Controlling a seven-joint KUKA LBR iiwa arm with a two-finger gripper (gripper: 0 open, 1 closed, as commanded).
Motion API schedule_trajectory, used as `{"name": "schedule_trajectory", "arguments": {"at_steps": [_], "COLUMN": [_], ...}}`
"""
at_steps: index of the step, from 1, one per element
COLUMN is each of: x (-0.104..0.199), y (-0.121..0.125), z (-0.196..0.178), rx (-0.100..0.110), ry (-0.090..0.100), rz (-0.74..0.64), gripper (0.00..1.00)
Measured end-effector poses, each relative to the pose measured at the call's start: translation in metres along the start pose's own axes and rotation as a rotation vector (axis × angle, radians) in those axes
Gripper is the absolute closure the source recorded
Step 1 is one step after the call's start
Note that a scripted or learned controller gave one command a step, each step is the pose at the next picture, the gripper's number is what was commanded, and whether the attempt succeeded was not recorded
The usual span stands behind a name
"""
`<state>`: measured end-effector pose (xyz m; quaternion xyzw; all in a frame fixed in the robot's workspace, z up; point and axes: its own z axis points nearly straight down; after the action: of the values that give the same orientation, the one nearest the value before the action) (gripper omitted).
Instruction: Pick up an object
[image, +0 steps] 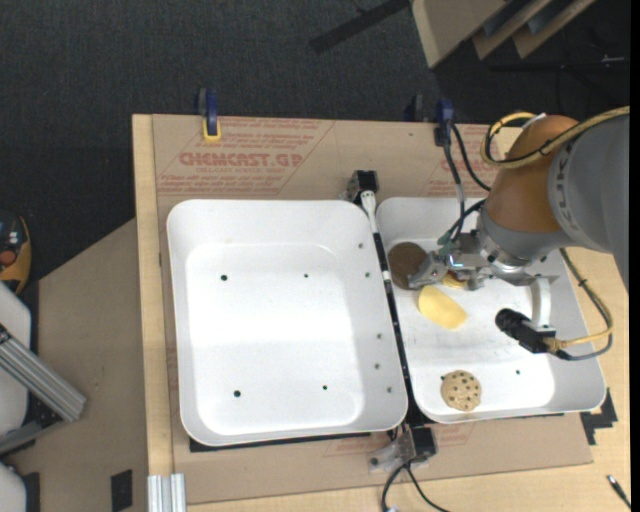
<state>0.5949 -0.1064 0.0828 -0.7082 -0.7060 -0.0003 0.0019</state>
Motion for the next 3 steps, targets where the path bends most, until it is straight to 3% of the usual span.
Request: {"name": "schedule_trajectory", "arguments": {"at_steps": [1,2,3], "x": [0.015,0.011,0.008], "y": [0.026,0.045,0.02], "z": [-0.006,-0.003,-0.006], "rx": [-0.009,0.041,-0.01], "ry": [-0.005,0.001,-0.003], "rz": [-0.005,0.001,-0.001], "gripper": [0.0,0.0,0.0]}}
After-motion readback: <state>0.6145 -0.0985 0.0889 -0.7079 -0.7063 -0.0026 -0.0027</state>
